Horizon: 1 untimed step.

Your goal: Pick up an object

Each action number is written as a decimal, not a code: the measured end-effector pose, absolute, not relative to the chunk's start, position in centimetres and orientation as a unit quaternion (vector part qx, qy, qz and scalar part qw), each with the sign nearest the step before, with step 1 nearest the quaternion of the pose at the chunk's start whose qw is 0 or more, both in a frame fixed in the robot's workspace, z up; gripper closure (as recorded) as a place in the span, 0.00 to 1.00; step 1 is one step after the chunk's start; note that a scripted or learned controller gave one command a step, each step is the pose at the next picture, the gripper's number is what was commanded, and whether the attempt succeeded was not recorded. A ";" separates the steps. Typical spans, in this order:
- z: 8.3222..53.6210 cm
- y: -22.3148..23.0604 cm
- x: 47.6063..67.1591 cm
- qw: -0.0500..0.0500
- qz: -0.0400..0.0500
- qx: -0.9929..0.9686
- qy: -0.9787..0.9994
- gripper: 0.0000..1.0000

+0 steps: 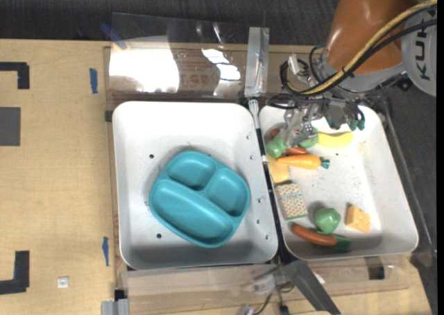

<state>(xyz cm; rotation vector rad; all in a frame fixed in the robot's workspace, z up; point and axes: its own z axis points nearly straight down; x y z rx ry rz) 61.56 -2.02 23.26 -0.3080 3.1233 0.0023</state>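
My gripper (300,132) hangs low over the far left part of the right bin (388,189). It sits right among a cluster of toy foods: a green vegetable (276,147) to its left, an orange carrot (302,162) just in front of it, and a yellow banana (334,139) to its right. The wrist and cables hide part of this cluster, and I cannot make out whether anything is gripped.
Nearer the front of the right bin lie a yellow block (279,171), a patterned cracker (292,200), a green apple (327,219), a cheese wedge (359,218) and a red sausage (316,236). The left bin (139,126) holds a teal divided plate (200,197).
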 end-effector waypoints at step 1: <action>29.7 -3.2 64.7 0.007 0.000 -0.031 1.000 1.00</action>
